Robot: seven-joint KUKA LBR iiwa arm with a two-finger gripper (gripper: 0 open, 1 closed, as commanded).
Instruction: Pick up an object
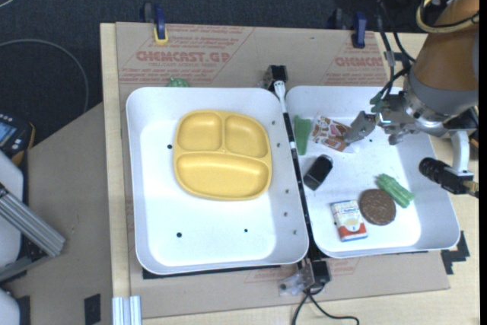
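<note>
We see two white bins on a cardboard sheet printed "CHEMCAST GP". The left bin [152,186] holds a yellow divided plate [223,154]. In the right bin [426,228], the gripper [364,125] sits at upper centre, just right of a red-patterned packet [329,132]. Whether it grasps anything, we cannot tell. A black block [317,171], brown disc [377,207] and small box [349,220] lie below.

Yellow plate [223,154], brown disc [377,207]

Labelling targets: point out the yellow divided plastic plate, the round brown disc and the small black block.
Yellow divided plastic plate [222,156], camera view, central ridge.
Round brown disc [377,207], camera view, centre.
Small black block [317,171], camera view, top face.
</note>
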